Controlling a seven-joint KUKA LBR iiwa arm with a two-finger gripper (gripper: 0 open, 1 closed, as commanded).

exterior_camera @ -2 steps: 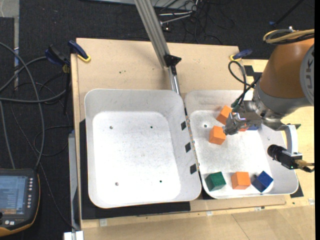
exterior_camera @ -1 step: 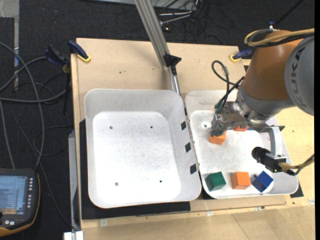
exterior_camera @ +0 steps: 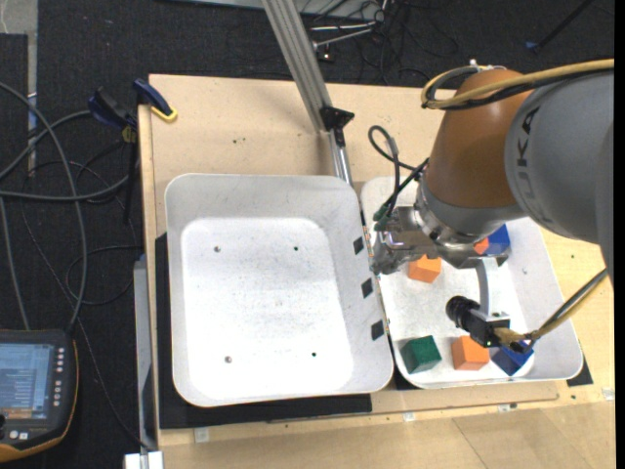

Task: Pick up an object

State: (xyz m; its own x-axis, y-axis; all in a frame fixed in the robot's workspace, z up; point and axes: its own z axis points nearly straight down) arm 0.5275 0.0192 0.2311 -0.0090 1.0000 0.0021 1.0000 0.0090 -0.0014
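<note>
Your gripper [exterior_camera: 398, 245] sits low over the right bin [exterior_camera: 547, 262], how its grip stands you can't tell, and the nearest orange block [exterior_camera: 424, 270] lies just beside it at about four o'clock.

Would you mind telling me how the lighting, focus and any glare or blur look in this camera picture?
In the camera view the light is even and soft; the left bin reads bright white without burnt-out glare. The blocks in the right bin, such as the green block, cast only faint shadows. The arm's orange band, nearest the lens, looks slightly soft, and the dark floor around the bench is dim.
</note>
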